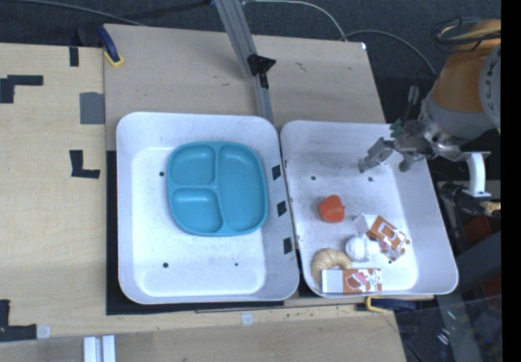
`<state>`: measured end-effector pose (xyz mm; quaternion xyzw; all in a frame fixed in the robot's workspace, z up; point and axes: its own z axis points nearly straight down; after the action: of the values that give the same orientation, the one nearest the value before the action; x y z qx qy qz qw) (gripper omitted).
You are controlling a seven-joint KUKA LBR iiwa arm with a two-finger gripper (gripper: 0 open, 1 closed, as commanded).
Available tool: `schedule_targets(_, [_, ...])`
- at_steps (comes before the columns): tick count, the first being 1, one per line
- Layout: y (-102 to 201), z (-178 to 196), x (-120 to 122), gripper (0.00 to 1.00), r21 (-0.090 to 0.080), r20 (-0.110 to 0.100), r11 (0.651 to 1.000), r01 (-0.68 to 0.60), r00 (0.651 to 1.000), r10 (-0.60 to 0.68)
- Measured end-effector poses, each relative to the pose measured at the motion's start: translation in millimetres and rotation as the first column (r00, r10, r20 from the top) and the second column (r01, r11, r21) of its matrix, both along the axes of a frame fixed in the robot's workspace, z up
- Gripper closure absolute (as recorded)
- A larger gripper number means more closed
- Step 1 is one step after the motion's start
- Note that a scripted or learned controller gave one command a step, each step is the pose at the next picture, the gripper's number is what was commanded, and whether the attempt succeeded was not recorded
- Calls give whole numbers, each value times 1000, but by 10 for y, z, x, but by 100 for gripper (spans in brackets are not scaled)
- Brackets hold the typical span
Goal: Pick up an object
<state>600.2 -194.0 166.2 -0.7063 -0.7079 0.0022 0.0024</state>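
Gripper (381, 155) hangs over the right bin (305, 141), fingers spread, nothing held. Red ball (330, 208) sits apart, nearer the bin's middle than the cartons (376, 259) and croissant (329, 258). Best target: centre directly above it, then descend straight.

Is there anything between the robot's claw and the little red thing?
No. In the camera view, just bare white bin floor lies between the gripper and the red object.

one fixed overhead camera, slanted down
it takes in both white bins (130, 214) from fairly high; the arm (456, 96) enters at 3 o'clock.
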Motion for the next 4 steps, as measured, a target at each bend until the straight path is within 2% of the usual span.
schedule_targets(2, [3, -793, -25, 0, -2, 5, 1000, 0, 1000, 0])
schedule_targets(3, [10, -680, -23, 100, -1, 5, 1000, -1, 1000, 1])
schedule_targets(4, [10, -170, -117, 100, -1, 9, 1000, 2, 1000, -2])
